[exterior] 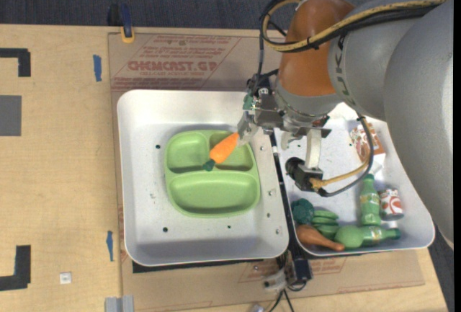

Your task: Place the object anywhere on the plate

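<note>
Toy carrot on the green plate, arm above the border of the two bins.

The orange carrot (224, 148) with its green end lies tilted on the divided green plate (210, 193) — it rests over the ridge between the upper compartments, in the left bin (140, 159). The end effector (253, 123) is just beside the carrot's upper tip, at the plate's upper right corner; if its fingers are spread or pressed together I cannot tell. The right bin (421, 224) holds green bottles (369, 202), a small can (391, 202) and some toy vegetables (317, 228) — all well apart from the plate.
</note>
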`<state>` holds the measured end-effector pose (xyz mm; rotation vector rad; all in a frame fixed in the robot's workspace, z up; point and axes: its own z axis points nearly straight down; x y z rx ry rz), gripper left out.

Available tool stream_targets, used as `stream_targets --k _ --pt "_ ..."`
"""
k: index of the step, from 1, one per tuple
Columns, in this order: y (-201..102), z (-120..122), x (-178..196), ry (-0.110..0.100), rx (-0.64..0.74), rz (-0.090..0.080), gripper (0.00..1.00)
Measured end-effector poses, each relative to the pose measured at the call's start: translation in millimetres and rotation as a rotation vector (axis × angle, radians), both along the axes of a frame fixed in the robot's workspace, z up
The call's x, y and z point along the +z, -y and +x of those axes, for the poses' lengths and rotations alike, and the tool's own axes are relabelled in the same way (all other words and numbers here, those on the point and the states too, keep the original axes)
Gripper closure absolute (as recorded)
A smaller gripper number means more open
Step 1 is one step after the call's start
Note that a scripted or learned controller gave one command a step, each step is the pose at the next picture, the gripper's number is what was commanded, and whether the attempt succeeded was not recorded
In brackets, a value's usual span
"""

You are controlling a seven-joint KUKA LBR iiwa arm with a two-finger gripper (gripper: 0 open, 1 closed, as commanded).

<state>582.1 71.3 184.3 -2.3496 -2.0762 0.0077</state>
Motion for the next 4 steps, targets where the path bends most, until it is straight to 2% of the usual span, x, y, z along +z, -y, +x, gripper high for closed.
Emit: stream_targets --k 1,2,3,4 --pt "-0.9 1.2 10.7 0.003 0.001 0.001 1.00" --pt "-79.2 -16.8 84.3 0.015 0.215 0.001 1.00" --pt "-101.4 -25.8 56.1 0.000 0.337 0.000 1.00" --pt "-107.9 -53.6 15.7 0.000 0.319 0.000 1.00"
